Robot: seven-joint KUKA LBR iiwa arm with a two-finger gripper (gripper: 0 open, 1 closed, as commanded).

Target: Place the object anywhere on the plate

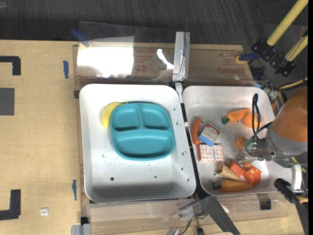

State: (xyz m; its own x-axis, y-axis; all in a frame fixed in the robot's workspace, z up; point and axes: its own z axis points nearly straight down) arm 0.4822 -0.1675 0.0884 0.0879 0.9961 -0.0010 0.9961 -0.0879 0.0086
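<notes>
Looking down, we see the teal plastic plate with three compartments (pixel 142 130) in the left white bin (pixel 98 170), with a yellow rounded object (pixel 107 112) touching its upper left edge. The grey arm's gripper (pixel 254 151) is low in the right white bin (pixel 215 97), among orange carrot-like toys (pixel 237 115) and a small red-and-white printed box (pixel 211 152); its writing is too small to read.

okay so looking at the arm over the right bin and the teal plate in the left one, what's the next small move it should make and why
Probably lower the gripper onto one item in the right bin, such as the red piece beside it. The teal plate in the left bin has no toy on it yet, and nothing visibly sits between the fingers.
</notes>
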